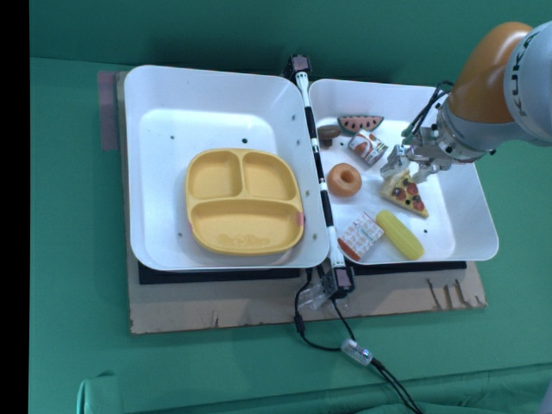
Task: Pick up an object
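Observation:
In the right bin (pixel 470 231) lie a pizza slice (pixel 405 194), a corn cob (pixel 400 234), a glazed donut (pixel 344 180), a red and white carton (pixel 360 235), a small can (pixel 368 148), a watermelon slice (pixel 360 123) and a small brown piece (pixel 328 132). My gripper (pixel 412 167) hangs over the bin's upper right part, just above the top edge of the pizza slice. Its fingers look spread, with nothing between them.
The left bin (pixel 155 102) holds a yellow divided plate (pixel 244 200). A black and white bar (pixel 312 136) runs between the two bins. A cable (pixel 345 335) trails off the cardboard base toward the front edge.

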`<control>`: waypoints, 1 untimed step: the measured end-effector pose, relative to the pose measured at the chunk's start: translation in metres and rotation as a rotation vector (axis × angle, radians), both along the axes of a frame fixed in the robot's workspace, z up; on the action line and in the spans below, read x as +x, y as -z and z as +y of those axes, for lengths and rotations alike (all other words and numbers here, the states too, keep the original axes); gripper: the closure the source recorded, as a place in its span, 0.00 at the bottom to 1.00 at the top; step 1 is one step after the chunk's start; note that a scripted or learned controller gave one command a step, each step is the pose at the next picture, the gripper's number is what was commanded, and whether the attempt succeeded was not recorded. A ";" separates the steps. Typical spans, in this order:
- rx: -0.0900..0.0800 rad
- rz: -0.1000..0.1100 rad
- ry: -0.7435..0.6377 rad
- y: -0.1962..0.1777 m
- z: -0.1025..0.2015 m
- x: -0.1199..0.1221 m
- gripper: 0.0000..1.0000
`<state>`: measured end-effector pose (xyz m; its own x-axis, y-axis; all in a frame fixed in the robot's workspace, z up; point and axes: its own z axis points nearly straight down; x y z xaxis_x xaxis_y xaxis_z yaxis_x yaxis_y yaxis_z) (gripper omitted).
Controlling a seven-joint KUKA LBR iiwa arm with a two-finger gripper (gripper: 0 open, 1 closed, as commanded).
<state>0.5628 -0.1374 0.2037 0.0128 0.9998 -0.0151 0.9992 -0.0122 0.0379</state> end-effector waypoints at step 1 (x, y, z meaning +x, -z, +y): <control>0.014 0.026 -0.008 -0.119 0.100 -0.006 1.00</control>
